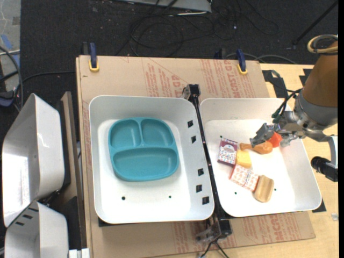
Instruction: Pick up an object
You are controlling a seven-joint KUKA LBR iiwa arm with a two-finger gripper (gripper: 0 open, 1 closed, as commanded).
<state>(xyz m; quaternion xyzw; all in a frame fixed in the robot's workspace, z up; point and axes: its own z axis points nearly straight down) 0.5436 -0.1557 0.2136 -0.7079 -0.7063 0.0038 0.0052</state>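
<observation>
My gripper [269,135] hangs low over the right bin [301,198], near its upper middle, with the arm coming in from the right. A red-orange object [276,140] sits right at the gripper's tip, and an orange piece [261,148] lies just below and left of it, touching or nearly so. Further left in the bin lie a purple and white packet [228,151], a yellow block [244,158], a pink packet [244,178] and a tan bread-like piece [263,188].
The left bin [102,198] holds a teal divided plate [143,148]. A black divider strip [203,149] runs between the bins. White containers [29,155] stand off the bench to the left. Cables lie on the dark floor behind.
</observation>
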